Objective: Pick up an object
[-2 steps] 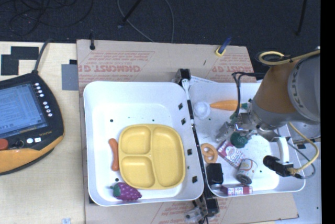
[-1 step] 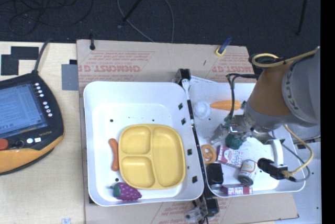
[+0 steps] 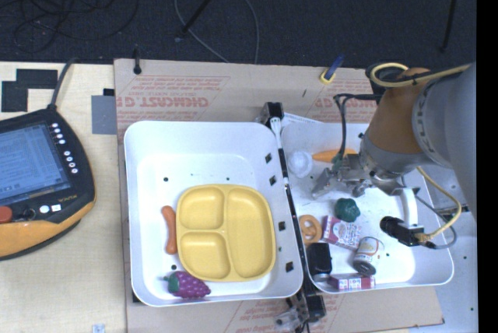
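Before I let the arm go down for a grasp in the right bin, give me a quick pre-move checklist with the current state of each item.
1. Gripper over the right bin: ok.
2. Fingers open: cannot tell, too blurred.
3. Nothing already held: cannot tell.
4. Target near the gripper: ok, green object just below it, white ball to its left.
5. Green object free of neighbours: not ok, red packet and pretzel lie close.
6. Cable away from the descent path: ok, it loops to the right.

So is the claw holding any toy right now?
Can't tell. The claw hovers in the right bin, near the green toy, but the view shows nothing held.
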You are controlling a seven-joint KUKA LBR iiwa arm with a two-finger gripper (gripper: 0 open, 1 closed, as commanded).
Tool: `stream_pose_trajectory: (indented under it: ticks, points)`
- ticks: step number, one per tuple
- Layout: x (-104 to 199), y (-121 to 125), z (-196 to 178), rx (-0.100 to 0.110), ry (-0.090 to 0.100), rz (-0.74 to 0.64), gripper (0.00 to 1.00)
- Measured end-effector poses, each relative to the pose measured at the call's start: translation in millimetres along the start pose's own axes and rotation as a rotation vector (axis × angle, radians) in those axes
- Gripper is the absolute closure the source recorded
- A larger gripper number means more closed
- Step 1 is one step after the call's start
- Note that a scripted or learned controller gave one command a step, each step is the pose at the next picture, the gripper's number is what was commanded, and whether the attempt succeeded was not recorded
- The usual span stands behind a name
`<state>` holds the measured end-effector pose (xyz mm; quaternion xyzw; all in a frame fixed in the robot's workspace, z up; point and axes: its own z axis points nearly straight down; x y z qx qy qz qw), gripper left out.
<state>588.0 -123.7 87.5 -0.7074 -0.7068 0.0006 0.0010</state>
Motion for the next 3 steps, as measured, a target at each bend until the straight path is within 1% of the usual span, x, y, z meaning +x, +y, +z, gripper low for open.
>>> stream_pose_trajectory:
  ticks: [1,2,3]
  points:
    - [-0.2,-56.6,-0.3,0.002,0.001,0.001,0.0]
    - [-24.8,-11.5,-0.1,0.0,0.0,-0.002,0.0]
    - [3.5,-33.5,-0.2,0.001,0.001,-0.001,0.0]
